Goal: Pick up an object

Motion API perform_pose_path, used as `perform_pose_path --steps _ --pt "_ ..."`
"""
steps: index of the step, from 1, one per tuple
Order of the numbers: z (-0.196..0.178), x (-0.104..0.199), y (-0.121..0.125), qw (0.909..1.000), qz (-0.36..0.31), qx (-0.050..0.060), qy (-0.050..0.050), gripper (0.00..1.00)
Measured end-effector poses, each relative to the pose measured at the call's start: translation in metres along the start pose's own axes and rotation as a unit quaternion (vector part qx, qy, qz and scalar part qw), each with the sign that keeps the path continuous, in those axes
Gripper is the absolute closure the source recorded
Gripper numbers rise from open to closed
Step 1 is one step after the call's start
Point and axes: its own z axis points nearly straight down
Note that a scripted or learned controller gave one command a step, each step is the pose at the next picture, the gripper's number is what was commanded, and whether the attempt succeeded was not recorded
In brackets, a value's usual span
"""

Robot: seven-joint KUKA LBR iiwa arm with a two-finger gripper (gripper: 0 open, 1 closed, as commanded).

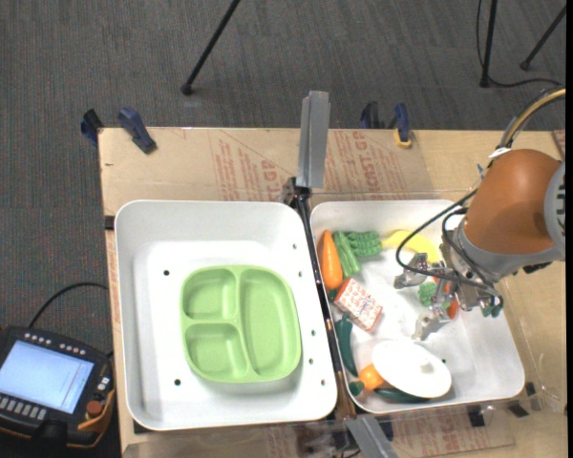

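Camera view has the gripper [437,315] down inside the right bin [497,370]. Can't tell if it's got anything, so I'd call the pick not done yet. A small green toy [427,292] sits right against it, white lid [413,367] just below, red-and-white packet [360,304] to the left.

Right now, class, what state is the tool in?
Tool: low over the right bin; open, closed or holding cannot be told.

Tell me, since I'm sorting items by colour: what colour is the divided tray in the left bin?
Light green. The divided tray shows clearly in the camera view, lying in the left bin.
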Motion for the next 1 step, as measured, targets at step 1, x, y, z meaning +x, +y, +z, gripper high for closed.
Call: perform_pose_path --steps 1 --pt "-0.0091 -0.0018 0.0028 1.0 -0.003 -0.001 -0.001 1.0"
